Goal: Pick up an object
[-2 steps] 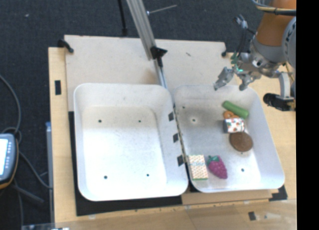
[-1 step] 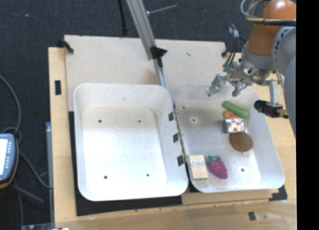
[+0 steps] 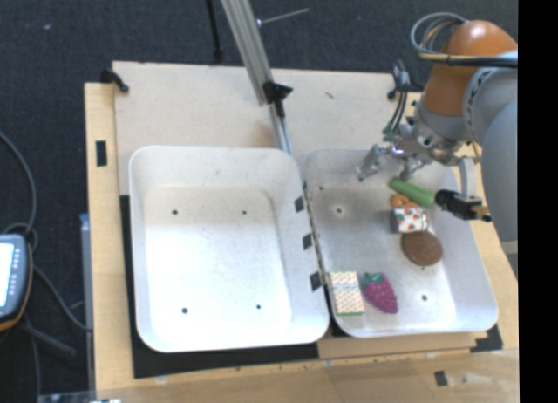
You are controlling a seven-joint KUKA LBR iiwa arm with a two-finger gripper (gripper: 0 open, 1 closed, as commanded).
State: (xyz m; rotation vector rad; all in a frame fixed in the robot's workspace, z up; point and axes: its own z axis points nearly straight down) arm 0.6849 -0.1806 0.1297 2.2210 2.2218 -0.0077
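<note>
From above, the end effector (image 3: 384, 161) hangs over the right bin's (image 3: 462, 305) far corner, fingers spread, nothing held. Just beside it lies a green stick (image 3: 411, 192), likely light and rigid. I'd take it across the middle; the round brown disc (image 3: 422, 249) looks harder to grip.

Arm (image 3: 453, 87) hovers above right bin (image 3: 349, 192) holding toys (image 3: 414, 222)

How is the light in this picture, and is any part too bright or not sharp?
Camera view: even, soft light; the left bin floor looks washed out, almost glaring; the small objects in the right bin are soft, so the box print is unreadable; the gripper is slightly blurred.
</note>
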